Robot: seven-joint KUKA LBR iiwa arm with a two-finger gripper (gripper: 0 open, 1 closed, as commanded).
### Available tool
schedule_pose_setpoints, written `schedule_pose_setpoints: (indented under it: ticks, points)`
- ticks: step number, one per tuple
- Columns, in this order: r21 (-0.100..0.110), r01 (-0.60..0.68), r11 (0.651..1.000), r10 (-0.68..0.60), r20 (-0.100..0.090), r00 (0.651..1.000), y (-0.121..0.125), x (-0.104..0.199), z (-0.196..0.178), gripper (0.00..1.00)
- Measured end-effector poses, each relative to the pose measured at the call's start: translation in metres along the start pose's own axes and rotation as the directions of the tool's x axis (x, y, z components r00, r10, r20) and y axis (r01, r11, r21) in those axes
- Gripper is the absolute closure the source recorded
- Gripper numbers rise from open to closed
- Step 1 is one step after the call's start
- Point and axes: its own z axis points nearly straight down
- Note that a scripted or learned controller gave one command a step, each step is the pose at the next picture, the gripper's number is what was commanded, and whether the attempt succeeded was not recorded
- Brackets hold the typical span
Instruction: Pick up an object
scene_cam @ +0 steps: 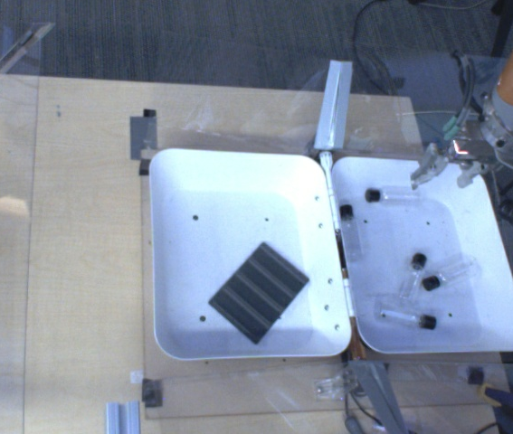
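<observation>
Just below-left of the gripper (446,168) — a clear capped vial (388,194), apart.

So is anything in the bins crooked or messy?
Somewhat. The dark ribbed pad lies diagonally in the left bin, not square with its walls. In the right bin, small clear tubes with black caps lie scattered on their sides at mixed angles. Nothing looks broken or spilled.

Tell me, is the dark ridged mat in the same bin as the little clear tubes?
No, the dark ridged mat lies alone in the left bin, while the clear tubes are in the right bin.
</observation>
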Motion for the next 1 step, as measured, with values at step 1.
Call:
schedule_pose_setpoints:
  ticks: [1]
  points:
    - [-0.003, -0.122, 0.993, 0.122, 0.0, 0.993, -0.0362, 0.0055, 0.1695, 0.0]
